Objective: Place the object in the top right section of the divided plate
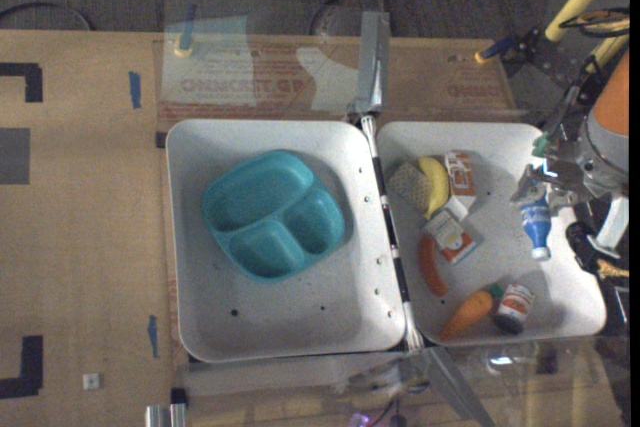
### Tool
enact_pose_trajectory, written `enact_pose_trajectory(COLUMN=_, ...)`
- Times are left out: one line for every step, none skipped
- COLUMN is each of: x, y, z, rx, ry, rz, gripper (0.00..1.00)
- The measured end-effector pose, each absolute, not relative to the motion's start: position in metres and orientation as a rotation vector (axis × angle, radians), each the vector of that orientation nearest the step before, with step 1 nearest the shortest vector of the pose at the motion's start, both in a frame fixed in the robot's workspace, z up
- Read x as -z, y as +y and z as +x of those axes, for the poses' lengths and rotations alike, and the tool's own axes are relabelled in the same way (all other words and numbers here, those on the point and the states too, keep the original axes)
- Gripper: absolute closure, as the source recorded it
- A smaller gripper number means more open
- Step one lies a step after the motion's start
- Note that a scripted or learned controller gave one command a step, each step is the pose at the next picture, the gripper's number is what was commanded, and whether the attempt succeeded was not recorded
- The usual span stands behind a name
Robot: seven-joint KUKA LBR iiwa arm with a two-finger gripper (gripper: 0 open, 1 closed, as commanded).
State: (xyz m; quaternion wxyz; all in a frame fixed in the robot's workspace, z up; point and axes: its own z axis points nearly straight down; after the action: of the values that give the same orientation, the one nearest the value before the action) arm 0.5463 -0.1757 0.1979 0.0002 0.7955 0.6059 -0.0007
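A teal divided plate (pixel 272 213) with three sections lies in the left bin (pixel 200 315). My gripper (pixel 541 183) hangs over the right side of the right bin (pixel 570 315). A blue bottle (pixel 537 229) with a white cap sits right below the gripper, its upper end meeting the gripper's tip. Whether the bottle is gripped is unclear from this angle. The bottle is well apart from the plate, a full bin width to its right.
The right bin also holds a yellow banana (pixel 436 183), a sponge (pixel 408 185), two small cartons (pixel 452 237), a red sausage (pixel 432 267), a carrot (pixel 468 313) and a small can (pixel 514 305). A metal divider (pixel 385 225) separates the bins.
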Motion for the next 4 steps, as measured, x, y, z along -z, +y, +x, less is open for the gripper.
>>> enact_pose_trajectory(x=-0.184, y=-0.072, z=0.579, rx=0.001, ry=1.775, rz=2.592, gripper=1.00)
enact_pose_trajectory(x=-0.184, y=0.016, z=0.613, rx=0.002, ry=1.580, rz=2.716, gripper=1.00)
enact_pose_trajectory(x=-0.184, y=0.035, z=0.638, rx=0.002, ry=1.667, rz=2.662, gripper=1.00)
enact_pose_trajectory(x=-0.238, y=0.032, z=0.667, rx=0.001, ry=1.738, rz=2.617, gripper=1.00)
